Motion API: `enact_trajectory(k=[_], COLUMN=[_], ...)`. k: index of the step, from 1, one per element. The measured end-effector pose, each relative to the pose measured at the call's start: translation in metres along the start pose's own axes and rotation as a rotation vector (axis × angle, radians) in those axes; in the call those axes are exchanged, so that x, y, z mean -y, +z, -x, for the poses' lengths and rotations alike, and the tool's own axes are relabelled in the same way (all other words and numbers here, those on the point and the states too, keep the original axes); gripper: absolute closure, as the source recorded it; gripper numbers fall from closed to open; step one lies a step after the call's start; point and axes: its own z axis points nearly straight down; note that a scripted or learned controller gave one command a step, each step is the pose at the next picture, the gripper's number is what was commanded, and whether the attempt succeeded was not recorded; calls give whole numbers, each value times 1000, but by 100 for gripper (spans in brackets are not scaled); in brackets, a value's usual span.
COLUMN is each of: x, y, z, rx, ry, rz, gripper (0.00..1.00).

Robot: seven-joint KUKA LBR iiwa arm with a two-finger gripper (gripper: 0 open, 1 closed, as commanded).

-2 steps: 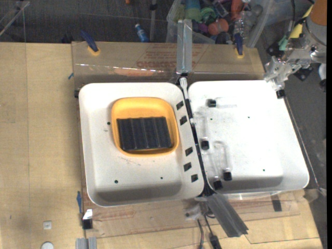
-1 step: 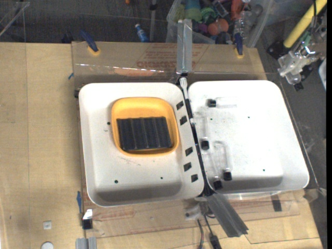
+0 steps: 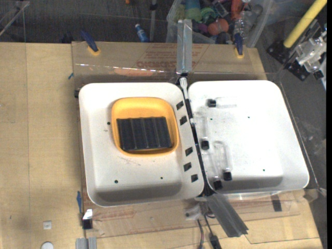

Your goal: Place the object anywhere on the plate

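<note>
Claw (image 3: 311,56) seemingly up beyond the right bin's (image 3: 259,139) far corner; spread or pressed together, impossible to tell. Black ribbed block (image 3: 144,134) flat on orange plate (image 3: 142,104), left bin (image 3: 98,165).

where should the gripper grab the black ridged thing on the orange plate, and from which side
Probably from straight above, closing across the short span of the black slab, front edge to back edge. It lies flat in the orange plate, which sits in the left bin, and the plate's raised rim blocks a side approach. Its ridges run front to back, so a centred grip should stay level.
</note>
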Motion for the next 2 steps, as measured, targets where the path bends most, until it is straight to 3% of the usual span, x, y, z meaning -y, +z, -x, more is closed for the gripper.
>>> enact_trajectory(k=[1, 2], x=[-2, -2], y=[-44, -60], z=[-3, -2], rx=[1, 1], ry=[-71, -176], rz=[1, 1], gripper=[100, 100])
